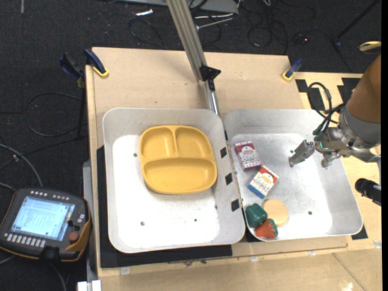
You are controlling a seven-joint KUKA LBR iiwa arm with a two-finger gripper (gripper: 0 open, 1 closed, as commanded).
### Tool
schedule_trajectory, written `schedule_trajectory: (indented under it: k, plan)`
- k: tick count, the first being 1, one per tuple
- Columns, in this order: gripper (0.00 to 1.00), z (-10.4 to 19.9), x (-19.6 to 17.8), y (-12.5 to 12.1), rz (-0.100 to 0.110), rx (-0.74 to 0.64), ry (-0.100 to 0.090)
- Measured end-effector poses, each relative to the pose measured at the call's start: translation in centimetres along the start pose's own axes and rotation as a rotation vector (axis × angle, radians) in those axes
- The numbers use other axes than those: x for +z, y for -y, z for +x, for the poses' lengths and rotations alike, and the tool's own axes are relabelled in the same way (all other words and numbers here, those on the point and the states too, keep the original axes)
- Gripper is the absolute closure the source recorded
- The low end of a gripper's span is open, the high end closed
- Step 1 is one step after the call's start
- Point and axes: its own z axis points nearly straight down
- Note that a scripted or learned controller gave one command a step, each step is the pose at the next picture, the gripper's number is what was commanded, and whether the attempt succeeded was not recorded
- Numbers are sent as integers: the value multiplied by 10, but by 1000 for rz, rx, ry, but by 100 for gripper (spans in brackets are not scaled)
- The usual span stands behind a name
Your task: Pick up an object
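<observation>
No object is being held: the gripper (310, 151) is being presented with its fingers spread wide and nothing between them, above the right bin (339, 223) near its right side. By this evidence, the pick is judged not yet begun; approach, closure and lift are all remaining.

Nearest the camera, at the right bin's front corner, a green and red toy (260, 220) and a tan disc (276, 210) are lying, touching. Just beyond them a white and blue carton (262, 182) is lying, then a red and white box (247, 155).

The left bin (121, 223) is being occupied by a yellow divided plate (178, 159).
</observation>
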Motion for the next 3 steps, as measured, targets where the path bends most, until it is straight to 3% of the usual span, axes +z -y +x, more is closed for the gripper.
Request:
schedule_trajectory:
  k: [1, 3]
  plan:
    - [0, 0, 0, 0, -1, 1, 0]
    - [0, 3, 86, 0, 4, 2, 0]
